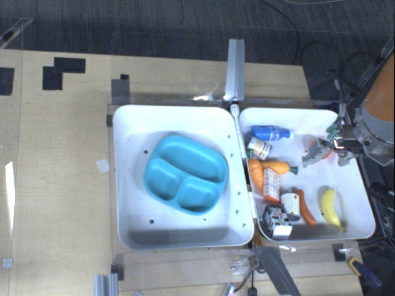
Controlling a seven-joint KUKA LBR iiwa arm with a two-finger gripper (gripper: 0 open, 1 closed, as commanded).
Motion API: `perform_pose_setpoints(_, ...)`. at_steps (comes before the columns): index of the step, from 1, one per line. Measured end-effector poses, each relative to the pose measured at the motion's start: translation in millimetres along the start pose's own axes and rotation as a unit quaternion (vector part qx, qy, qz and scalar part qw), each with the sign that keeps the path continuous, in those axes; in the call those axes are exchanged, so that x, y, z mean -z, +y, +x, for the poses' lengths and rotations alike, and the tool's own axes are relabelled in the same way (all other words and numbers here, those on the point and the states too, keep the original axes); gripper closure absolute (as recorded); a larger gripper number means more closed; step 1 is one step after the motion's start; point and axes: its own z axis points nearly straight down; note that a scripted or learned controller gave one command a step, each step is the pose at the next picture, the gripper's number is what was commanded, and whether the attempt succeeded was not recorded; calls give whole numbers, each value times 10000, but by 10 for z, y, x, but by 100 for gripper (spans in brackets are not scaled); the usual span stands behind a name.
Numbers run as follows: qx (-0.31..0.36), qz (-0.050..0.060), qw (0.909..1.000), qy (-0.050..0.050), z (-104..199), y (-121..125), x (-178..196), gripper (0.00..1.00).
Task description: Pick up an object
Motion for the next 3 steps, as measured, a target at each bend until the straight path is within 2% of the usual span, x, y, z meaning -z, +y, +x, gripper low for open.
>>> perform_pose_setpoints(1,22,12,10000,0,9,19,75,100)
perform_pose_setpoints(2,-1476,-16,9890,-4,362,-123,623,100)
perform_pose_setpoints(3,-2490,-23,9685,-7,480,-262,933,100)
